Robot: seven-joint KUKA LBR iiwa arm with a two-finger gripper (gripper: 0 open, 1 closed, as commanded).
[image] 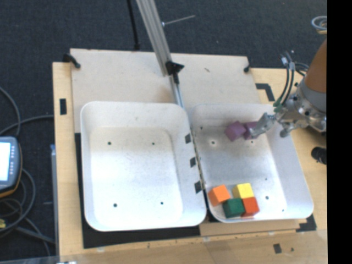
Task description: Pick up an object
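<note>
End effector [256,128] low in the right bin [286,175], right against the purple block [235,130] — grip state I cannot tell. No lift visible yet — pick looks unfinished.

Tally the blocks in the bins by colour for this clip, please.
Purple block: 1, at the gripper
Orange blocks: 2
Yellow block: 1
Green block: 1
Total: 5, all in the right bin
</note>
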